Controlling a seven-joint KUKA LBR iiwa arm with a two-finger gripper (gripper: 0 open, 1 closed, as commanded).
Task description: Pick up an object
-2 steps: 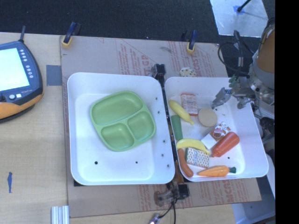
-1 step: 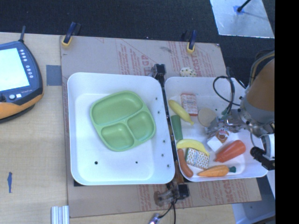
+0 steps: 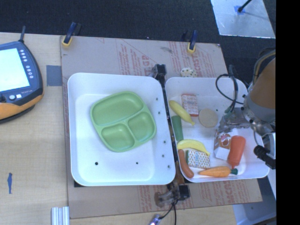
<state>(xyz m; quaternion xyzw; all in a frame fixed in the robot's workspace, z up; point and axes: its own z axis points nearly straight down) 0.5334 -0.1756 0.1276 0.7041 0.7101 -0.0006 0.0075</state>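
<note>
The right-hand shallow white bin (image 3: 206,83) holds a jumble of toy food: a yellow plastic banana (image 3: 181,111) near its left wall, a dark green cucumber-like stick (image 3: 176,128) below it, a second yellow banana (image 3: 193,146), a small printed carton (image 3: 198,159), a brown sausage (image 3: 184,164), an orange carrot (image 3: 216,172) along the front edge, a red-orange pepper-like piece (image 3: 236,150), a red-and-white packet (image 3: 189,103) and a tan round disc (image 3: 207,117). The grey arm's gripper (image 3: 233,122) hangs low over the bin's right part, just above a white printed pouch (image 3: 223,144); whether it is wide or closed I cannot tell.

The left white bin (image 3: 79,125) carries a pale green divided plastic plate (image 3: 123,120). Both bins sit on a brown cardboard sheet (image 3: 117,55) fastened by blue-and-yellow clamps (image 3: 69,34) to a light wooden bench (image 3: 33,163). A grey-and-orange handheld control pendant (image 3: 16,78) lies at the far left. Behind the bench runs dark carpet (image 3: 117,8).
</note>
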